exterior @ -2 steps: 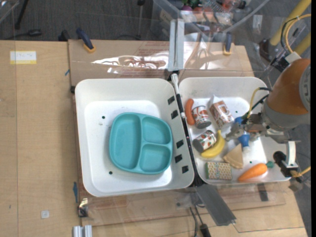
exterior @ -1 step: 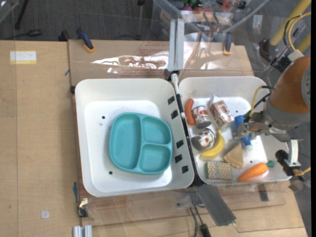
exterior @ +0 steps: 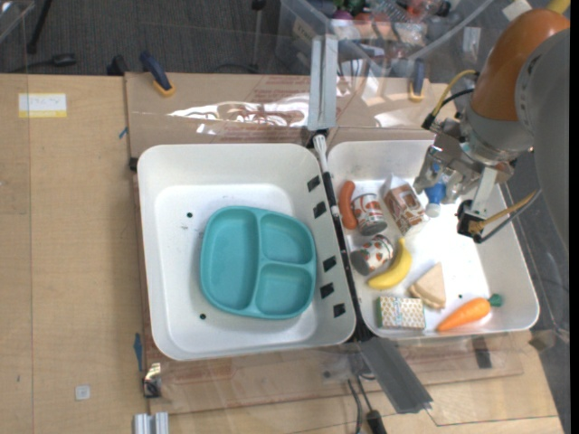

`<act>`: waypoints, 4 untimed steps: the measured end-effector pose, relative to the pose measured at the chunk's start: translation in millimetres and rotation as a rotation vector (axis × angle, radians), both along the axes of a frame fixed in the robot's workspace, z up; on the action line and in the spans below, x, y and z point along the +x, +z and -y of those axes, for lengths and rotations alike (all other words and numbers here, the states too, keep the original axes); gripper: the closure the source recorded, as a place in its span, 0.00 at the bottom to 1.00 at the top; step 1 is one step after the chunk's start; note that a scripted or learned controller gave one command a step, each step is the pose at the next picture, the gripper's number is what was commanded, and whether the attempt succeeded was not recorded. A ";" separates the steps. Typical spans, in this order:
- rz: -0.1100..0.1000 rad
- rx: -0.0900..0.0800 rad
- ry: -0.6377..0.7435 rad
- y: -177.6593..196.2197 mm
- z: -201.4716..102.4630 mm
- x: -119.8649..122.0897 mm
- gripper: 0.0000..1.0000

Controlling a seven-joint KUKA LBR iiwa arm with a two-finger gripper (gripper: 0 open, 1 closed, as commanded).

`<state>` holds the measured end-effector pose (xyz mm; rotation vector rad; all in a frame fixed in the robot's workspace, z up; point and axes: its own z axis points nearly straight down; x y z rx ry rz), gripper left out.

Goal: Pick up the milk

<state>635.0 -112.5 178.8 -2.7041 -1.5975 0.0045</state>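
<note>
Tray (exterior: pixel 257 262) in left bin (exterior: pixel 163 333); banana (exterior: pixel 391 266), carrot (exterior: pixel 466 314), cans in right bin (exterior: pixel 520 269).

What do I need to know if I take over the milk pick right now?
Gripper: low over the far side of the right bin. I can't confirm it holds anything.
Milk: probably the small carton, lying in the right bin between the cans and the gripper. A blue-and-white item right at the gripper is too unclear to name.
Done: the arm has reached the right bin.
Left: grip the milk and lift it. The carton looks to be on the bin floor, so no lift yet.
</note>
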 end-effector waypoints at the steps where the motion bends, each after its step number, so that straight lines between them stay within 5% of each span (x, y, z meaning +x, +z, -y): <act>1: -0.001 0.000 0.000 -0.2 -0.2 -0.1 0.00; 2: 0.000 0.001 0.101 -85.8 -1.3 -2.3 0.00; 3: 0.000 -0.001 0.106 -76.7 -2.4 -0.7 1.00; 4: 0.000 0.000 0.267 3.9 -56.7 32.6 1.00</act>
